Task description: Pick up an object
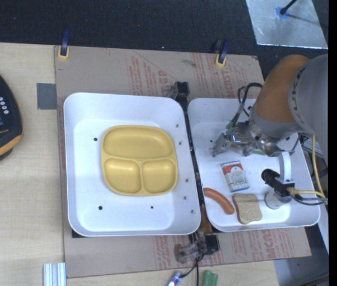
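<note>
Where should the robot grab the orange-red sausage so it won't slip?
Probably around the middle of the long orange-red toy sausage, coming straight down from above. It lies flat and slanted in the right white bin, so the fingers should close across its narrow width. The tan toast slice sits close beside one end.

Bright, even overhead light. The left bin [79, 159] glares almost pure white, with soft shade inside its left wall. The yellow divided plate [139, 159] shows mild sheen. The floor beyond the table [19, 219] stays dark. Focus is slightly soft throughout.
</note>
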### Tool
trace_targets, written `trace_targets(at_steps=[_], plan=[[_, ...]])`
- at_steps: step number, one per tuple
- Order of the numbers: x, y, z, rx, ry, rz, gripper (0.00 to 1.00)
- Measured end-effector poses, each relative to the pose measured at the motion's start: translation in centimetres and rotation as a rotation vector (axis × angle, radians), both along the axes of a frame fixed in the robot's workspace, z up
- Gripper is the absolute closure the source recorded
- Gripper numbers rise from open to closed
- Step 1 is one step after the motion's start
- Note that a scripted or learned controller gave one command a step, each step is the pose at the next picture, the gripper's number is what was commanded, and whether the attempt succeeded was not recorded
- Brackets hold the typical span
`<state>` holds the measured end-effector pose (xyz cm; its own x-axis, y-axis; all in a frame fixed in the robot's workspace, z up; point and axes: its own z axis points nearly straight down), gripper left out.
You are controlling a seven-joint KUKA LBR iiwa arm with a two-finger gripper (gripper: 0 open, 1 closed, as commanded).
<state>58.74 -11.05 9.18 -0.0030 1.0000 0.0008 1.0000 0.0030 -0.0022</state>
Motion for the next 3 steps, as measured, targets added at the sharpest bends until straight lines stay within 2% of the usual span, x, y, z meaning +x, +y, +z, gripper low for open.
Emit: trace_targets(at_steps=[1, 2, 3], plan=[[-2.8, -1.3, 0.0, -0.001, 0.002, 0.0, 0.0], [-2.8, -1.3, 1.0, 0.0, 0.004, 0.001, 1.0], [-4.7, 3.8, 10.0, 0.001, 0.0, 0.0, 1.0]])
